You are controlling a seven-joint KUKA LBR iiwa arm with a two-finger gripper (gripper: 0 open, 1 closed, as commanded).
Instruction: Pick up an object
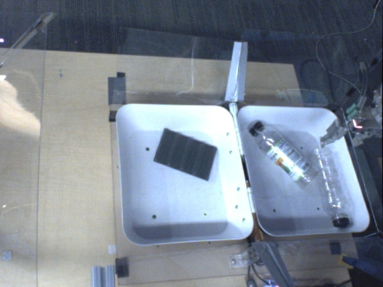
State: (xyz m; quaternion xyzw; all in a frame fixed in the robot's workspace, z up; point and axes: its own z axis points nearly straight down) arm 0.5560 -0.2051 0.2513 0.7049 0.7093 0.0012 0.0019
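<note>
White plastic makes up both shallow bins, which sit side by side on a pale wooden bench. The left bin holds one thing: a flat dark grey rectangular pad, lying tilted in the far half of the bin, apart from every wall.

The right bin holds two clear plastic bottles. One, with a black cap and a white and green label, lies on its side at a slant, its cap toward the far left corner and its base toward the middle of the bin. The other, a clear unlabelled bottle with a black cap, lies along the right wall, its cap toward the near right corner. The base of the labelled bottle lies just beside the far end of the unlabelled one.

At the far right corner of the right bin, a grey gripper part reaches in over the rim from the right, near the far end of the unlabelled bottle. Whether its jaws are spread or pressed together cannot be told at this size, and nothing is seen between them.
</note>
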